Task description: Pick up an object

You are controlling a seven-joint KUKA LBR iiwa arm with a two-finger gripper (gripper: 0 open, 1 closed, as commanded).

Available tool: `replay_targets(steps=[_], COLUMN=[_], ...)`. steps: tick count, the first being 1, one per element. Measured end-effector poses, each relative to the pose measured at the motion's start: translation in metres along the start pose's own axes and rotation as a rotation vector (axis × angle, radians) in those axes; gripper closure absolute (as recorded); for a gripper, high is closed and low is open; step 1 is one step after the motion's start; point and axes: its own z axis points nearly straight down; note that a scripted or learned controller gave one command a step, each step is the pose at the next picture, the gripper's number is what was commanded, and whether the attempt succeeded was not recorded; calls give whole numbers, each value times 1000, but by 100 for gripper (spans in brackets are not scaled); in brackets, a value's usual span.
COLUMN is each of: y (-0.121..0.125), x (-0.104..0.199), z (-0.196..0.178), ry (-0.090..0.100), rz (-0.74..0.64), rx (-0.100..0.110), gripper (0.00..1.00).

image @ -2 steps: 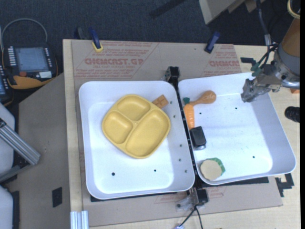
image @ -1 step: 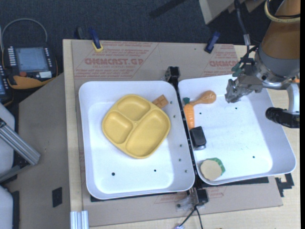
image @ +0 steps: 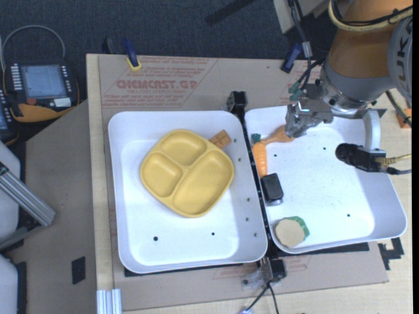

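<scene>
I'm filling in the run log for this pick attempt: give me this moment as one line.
stage: reaching | gripper: low over right bin, upper-left corner | nearest: carrot | grasp: none seen | left bin: yellow tray

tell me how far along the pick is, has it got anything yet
Done so far: the grey arm's tool is down in the right white bin, beside the orange carrot-shaped toy. In hand: nothing visibly between its fingers. Left: grasping and lifting; the carrot, the small black block and the round tan-and-green piece all lie on the bin floor.
</scene>
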Motion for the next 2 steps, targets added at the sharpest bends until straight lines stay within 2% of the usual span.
replay_targets(steps=[1, 2], y=[-1, 7], x=[57, 101], z=[15, 35], ry=[1, 0], rz=[-1, 1], rx=[5, 6], gripper=[100, 100])
